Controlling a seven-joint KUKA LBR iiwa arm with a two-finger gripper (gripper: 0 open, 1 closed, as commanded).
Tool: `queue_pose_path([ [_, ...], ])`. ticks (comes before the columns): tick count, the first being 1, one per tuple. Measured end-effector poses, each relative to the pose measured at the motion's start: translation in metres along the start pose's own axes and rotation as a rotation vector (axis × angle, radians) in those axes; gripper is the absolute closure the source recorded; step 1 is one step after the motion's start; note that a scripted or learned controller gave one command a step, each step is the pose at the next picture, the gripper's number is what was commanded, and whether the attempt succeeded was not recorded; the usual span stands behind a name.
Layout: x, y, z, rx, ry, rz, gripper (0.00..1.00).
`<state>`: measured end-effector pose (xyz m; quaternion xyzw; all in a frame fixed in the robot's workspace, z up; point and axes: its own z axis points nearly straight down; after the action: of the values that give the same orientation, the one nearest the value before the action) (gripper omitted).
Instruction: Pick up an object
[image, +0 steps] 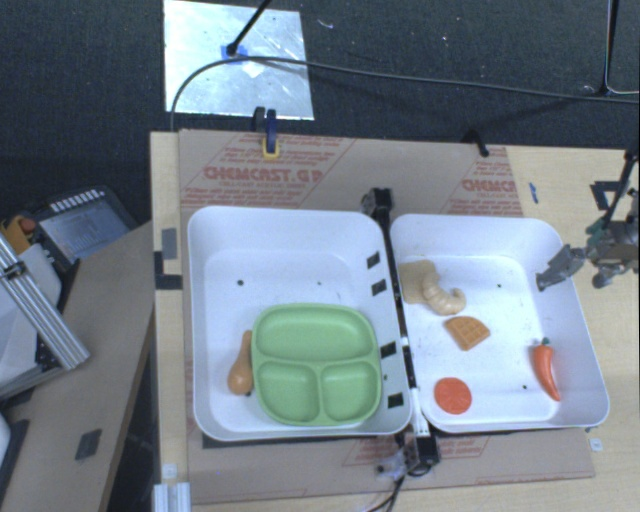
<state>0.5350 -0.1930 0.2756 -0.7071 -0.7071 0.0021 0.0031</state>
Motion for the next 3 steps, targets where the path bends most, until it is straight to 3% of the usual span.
queue_pose_path([
  [1, 0.0, 0.002, -0.005, -0.01, -0.002, -0.003, 0.0],
  [3, -0.004, 0.012, 0.099, -0.006, -0.001, -0.001, 0.0],
])
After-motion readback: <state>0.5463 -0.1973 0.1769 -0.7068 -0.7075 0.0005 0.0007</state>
